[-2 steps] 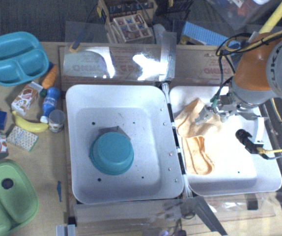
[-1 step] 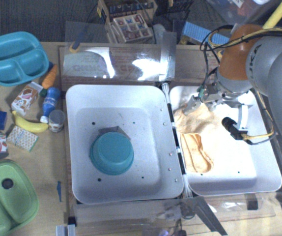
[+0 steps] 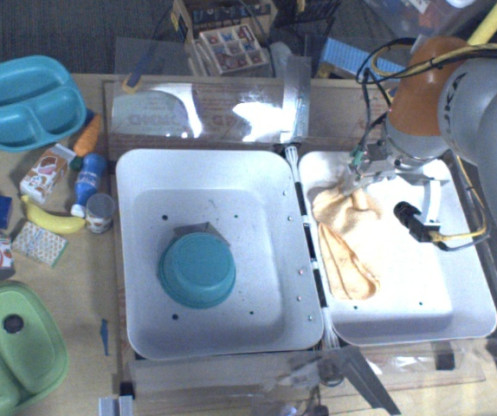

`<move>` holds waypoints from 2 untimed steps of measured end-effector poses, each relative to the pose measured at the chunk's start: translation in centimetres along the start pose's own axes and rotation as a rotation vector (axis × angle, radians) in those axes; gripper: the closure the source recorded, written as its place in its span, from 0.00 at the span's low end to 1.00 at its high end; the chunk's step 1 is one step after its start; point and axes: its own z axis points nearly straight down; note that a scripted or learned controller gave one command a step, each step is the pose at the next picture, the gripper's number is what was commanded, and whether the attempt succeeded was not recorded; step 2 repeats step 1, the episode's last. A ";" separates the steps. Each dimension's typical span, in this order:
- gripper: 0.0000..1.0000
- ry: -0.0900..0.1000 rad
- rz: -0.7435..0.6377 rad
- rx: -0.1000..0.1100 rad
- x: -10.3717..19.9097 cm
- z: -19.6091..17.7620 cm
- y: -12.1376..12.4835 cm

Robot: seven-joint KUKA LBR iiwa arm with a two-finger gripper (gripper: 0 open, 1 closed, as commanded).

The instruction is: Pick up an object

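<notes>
A tan cloth [image 3: 345,237] lies crumpled along the left side of the right bin [image 3: 422,306]. Its upper end bunches up toward my gripper [image 3: 358,173], which sits low over the bin's far left corner, right at the cloth's top edge. The wrist and the orange band [image 3: 422,94] hide the gripper tips from above. A teal bowl [image 3: 197,269] rests upside down in the left bin [image 3: 145,189], far from the gripper.
A black cable and connector [image 3: 413,222] hang from the arm over the right bin. To the left of the bins lie a blue divided tray [image 3: 25,100], a banana [image 3: 51,218], small cartons and cans, and a green tray [image 3: 10,349].
</notes>
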 end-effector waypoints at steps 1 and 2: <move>1.00 0.004 -0.314 0.008 2.1 -8.5 0.8; 1.00 0.004 -0.314 0.008 2.1 -8.5 0.8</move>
